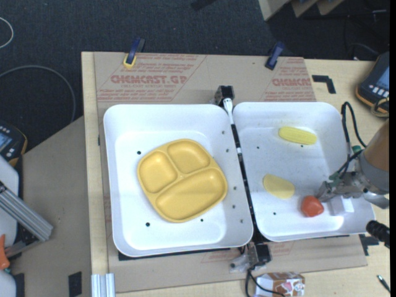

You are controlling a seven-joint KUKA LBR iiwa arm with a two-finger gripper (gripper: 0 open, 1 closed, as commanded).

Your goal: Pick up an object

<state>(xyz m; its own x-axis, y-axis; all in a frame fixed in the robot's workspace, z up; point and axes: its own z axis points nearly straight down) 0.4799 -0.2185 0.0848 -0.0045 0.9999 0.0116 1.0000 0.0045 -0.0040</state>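
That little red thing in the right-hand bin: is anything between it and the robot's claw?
Nothing visible. The gripper sits right beside the red object in the right bin; the two yellow pieces lie off to the side.

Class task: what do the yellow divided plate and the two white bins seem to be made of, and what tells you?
Divided plate: likely moulded plastic; even yellow colour, soft sheen, rounded compartment ridges. Left bin and right bin: probably thin formed plastic; matt white, rounded corners and lips, though the material is not certain.
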